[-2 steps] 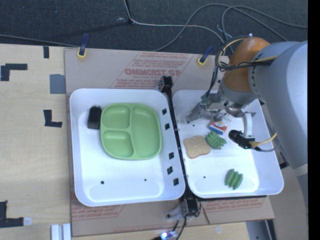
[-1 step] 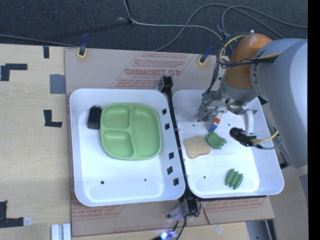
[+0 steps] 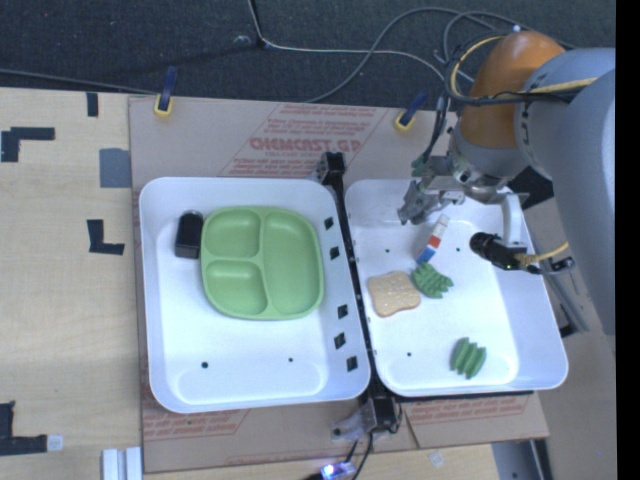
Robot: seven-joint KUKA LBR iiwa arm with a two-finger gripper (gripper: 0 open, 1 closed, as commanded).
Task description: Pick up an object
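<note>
In the right bin (image 3: pixel 520 338) lie a tan slice of toast (image 3: pixel 392 293), a green ridged piece (image 3: pixel 434 281) beside it, another green ridged piece (image 3: pixel 467 357) near the front, and a small white marker with red and blue ends (image 3: pixel 433 242). My gripper (image 3: pixel 424 204) hangs over the far part of the right bin, just above and left of the marker. Nothing shows between its fingers.
The left bin (image 3: pixel 170 348) holds a green divided plate (image 3: pixel 262 262) and a small black block (image 3: pixel 188 235) at its left. A black divider with clips (image 3: pixel 345 268) separates the bins. Cables trail across the dark surface behind the bench.
</note>
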